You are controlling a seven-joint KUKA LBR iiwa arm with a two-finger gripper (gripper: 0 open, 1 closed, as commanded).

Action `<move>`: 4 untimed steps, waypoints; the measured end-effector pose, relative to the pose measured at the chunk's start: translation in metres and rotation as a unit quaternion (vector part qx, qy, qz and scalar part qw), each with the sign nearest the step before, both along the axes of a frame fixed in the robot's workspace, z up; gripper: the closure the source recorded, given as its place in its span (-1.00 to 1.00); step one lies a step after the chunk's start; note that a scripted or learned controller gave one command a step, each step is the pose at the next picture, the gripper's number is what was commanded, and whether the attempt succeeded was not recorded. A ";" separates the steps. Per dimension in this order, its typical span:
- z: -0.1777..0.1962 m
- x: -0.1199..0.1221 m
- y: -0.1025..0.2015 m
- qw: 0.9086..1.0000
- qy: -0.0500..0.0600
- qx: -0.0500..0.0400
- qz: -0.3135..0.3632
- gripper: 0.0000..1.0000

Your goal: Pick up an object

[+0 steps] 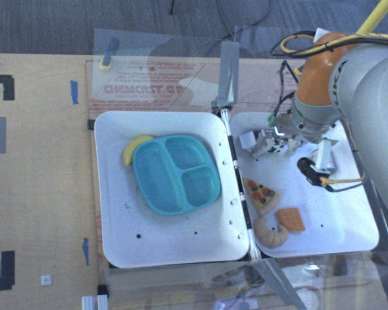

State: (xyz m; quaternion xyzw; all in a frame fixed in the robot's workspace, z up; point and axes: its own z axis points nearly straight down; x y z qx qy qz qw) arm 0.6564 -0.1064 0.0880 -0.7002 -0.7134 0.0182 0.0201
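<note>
In the right bin (349, 228), near its far left corner, the gripper (271, 144) is low over the floor; whether its fingers grip anything cannot be told. Three objects lie by that bin's near left edge: one pizza slice (261, 194), one orange cracker (291, 219), one tan pastry (271, 233). In the left bin (116, 237), one teal divided tray (176, 172) partly hides one banana (133, 146)

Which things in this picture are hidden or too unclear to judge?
- Banana, camera view: the blue tray covers most of it.
- Gripper, camera view: small and blurred, so its grip cannot be judged.
- Arm, camera view: cut off by the right edge.
- Croissant, camera view: too blurred to confirm it touches the cracker.
</note>
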 end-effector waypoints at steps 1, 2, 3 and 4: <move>0.000 0.004 -0.011 0.998 -0.005 0.010 0.057 -1.00; 0.000 0.005 -0.011 0.996 -0.008 0.007 0.090 -1.00; 0.001 -0.106 0.002 0.998 -0.030 0.001 0.047 -1.00; 0.001 -0.174 0.008 0.993 -0.033 0.002 0.111 -1.00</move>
